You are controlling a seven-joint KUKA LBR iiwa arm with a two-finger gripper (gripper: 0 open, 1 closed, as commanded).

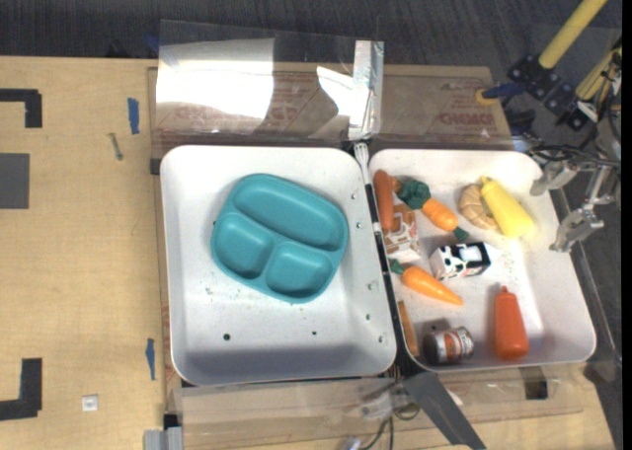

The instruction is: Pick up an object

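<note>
The gripper (570, 203) is hanging over the three o'clock rim of the right bin (573, 312), with nothing showing in its grasp; its metal parts are blurring into the cables behind them, so whether it is open or closed is not something I can tell. The things to pick are all lying in that bin. A yellow corn cob (507, 209) is resting at two o'clock, nearest the gripper and touching a tan bread roll (477, 204) on its nine o'clock side. A black-and-white toy cow (462, 260) is sitting at the centre, with a carrot (432, 285) just beside it at seven o'clock. An orange-red bottle (510, 324) is standing at five o'clock and a tin can (448, 344) is lying at six o'clock. In the left bin (197, 320) a teal divided plate (279, 236) is lying at the centre.
</note>
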